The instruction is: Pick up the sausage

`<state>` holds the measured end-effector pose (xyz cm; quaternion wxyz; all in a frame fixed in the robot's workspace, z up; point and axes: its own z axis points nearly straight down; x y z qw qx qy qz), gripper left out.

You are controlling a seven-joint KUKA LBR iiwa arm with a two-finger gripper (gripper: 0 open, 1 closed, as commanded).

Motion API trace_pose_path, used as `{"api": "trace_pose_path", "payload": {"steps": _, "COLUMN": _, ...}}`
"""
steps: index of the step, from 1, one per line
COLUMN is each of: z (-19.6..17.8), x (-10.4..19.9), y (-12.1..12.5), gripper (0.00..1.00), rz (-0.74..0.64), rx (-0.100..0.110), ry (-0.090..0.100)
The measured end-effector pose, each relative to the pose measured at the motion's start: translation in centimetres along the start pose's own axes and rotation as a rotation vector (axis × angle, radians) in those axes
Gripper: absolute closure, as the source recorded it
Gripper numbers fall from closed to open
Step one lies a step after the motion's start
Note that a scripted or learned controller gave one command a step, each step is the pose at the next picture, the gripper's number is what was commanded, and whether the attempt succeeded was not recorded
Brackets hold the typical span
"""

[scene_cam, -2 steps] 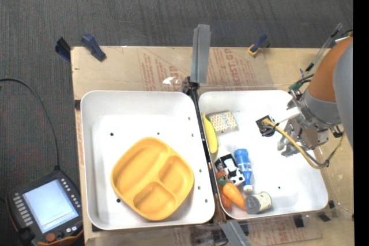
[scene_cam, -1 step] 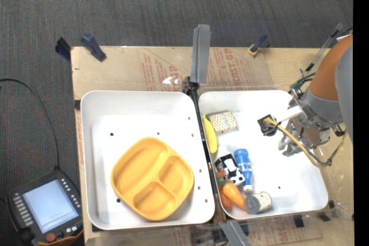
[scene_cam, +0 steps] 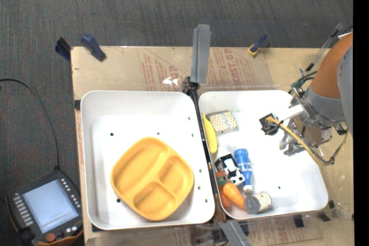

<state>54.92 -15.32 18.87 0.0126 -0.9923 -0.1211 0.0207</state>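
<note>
Bench with two white bins

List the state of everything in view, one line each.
Gripper: over the right bin, nothing visibly held.
Yellow plate: flat in the left bin, compartments bare.
Blue bottle: lying on its side, right bin.
Carrot: lying by the bin's front wall.
Can: tipped on its side beside the carrot.
Banana: lying along the bin's left wall.
Right bin: holds the clutter.

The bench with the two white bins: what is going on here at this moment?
A grey robot arm reaches in over the right bin, its gripper above bare floor. A blue bottle, carrot, small can and other items lie along that bin's left side. A yellow divided plate sits in the left bin.
</note>
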Motion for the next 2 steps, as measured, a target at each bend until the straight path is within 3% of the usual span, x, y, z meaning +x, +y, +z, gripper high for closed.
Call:
{"api": "trace_pose_path", "payload": {"steps": 1, "z": -1.0, "x": -4.2, "y": -0.8, "gripper": 1.0, "rz": 0.043, "rx": -0.025, "ry": 0.033}}
{"api": "trace_pose_path", "payload": {"steps": 2, "z": -2.5, "x": -5.6, "y": -4.4, "gripper": 1.0, "rz": 0.041, "rx": -0.025, "ry": 0.034}}
